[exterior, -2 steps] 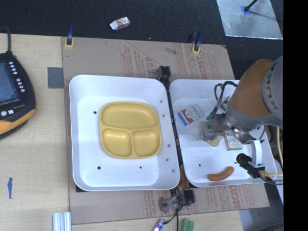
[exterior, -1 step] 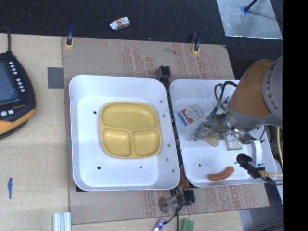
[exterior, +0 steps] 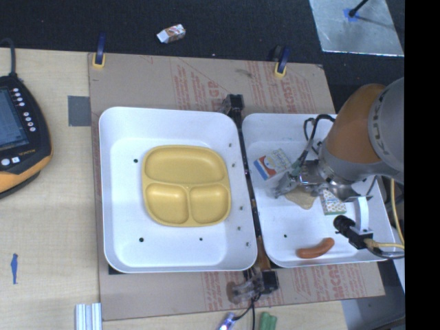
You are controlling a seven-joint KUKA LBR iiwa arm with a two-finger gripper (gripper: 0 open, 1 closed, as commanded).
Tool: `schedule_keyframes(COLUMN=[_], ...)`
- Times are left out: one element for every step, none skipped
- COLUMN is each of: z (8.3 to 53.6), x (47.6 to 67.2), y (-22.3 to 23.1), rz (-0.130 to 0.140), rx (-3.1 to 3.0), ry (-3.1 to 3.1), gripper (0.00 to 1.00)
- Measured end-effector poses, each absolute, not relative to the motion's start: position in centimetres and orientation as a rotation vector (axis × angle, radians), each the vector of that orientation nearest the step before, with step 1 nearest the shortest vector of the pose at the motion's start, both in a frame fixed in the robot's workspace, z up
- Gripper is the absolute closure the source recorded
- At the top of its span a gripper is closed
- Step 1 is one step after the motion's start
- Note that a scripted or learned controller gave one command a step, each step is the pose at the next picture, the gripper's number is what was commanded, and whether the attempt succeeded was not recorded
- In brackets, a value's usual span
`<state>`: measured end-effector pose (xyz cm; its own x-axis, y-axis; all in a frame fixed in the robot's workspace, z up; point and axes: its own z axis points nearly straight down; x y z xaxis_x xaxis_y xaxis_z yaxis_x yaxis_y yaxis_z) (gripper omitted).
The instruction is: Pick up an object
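The right bin [exterior: 275, 249] holds a small packet with red, blue and white print [exterior: 273, 163], a tan flat piece [exterior: 300, 199], a small patterned card [exterior: 333, 203] and an orange-brown sausage-shaped item [exterior: 315, 249] near the front wall. My gripper [exterior: 287, 183] is down inside this bin, just below the packet and at the left edge of the tan piece. The grey arm with its orange band [exterior: 354, 129] comes in from the right and covers the bin's right side.
The left bin [exterior: 117, 246] holds a yellow three-compartment tray [exterior: 185, 184]. A black and orange teach pendant [exterior: 17, 133] lies at the far left of the bench. Clamps [exterior: 99, 53] hold the cardboard at the back. Cables and a black fitting [exterior: 352, 231] hang by the right bin's front right corner.
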<state>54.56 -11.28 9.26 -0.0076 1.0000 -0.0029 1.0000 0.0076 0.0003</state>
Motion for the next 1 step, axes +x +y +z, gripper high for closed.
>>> schedule_keyframes(z=[10.33], x=[54.63], y=[-11.42], rz=[-0.003], rx=[2.208], ry=[2.226], gripper=[1.0])
